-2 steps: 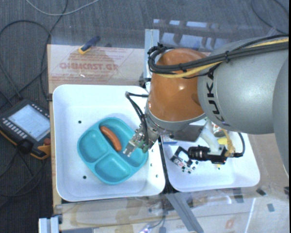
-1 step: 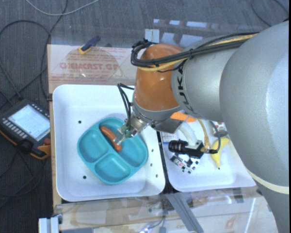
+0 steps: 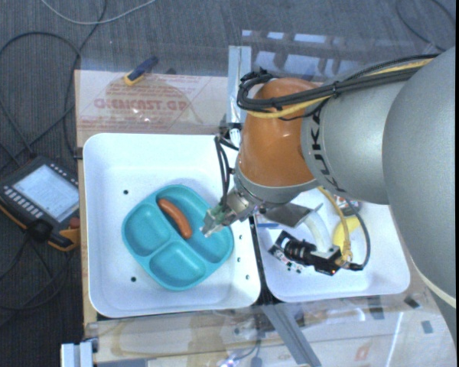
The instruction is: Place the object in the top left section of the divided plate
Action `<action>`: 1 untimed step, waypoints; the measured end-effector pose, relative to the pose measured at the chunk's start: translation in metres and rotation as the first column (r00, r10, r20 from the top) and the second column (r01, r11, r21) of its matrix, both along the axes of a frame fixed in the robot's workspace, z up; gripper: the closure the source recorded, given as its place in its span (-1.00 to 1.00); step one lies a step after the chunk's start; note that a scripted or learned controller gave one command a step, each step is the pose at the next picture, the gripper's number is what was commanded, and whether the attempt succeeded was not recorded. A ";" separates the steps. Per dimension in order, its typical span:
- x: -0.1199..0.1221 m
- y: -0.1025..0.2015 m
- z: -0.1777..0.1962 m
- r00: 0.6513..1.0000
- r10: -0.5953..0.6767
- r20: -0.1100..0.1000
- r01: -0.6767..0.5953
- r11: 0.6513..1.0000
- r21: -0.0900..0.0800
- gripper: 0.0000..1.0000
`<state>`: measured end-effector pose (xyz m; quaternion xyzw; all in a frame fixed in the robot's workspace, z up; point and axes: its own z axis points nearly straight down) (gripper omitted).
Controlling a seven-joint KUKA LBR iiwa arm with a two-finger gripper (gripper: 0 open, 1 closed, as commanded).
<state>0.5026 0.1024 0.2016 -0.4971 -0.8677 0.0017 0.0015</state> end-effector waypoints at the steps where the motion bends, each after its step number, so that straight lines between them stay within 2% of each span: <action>1: 0.035 0.034 0.022 0.989 -0.150 0.002 0.150 0.989 -0.002 1.00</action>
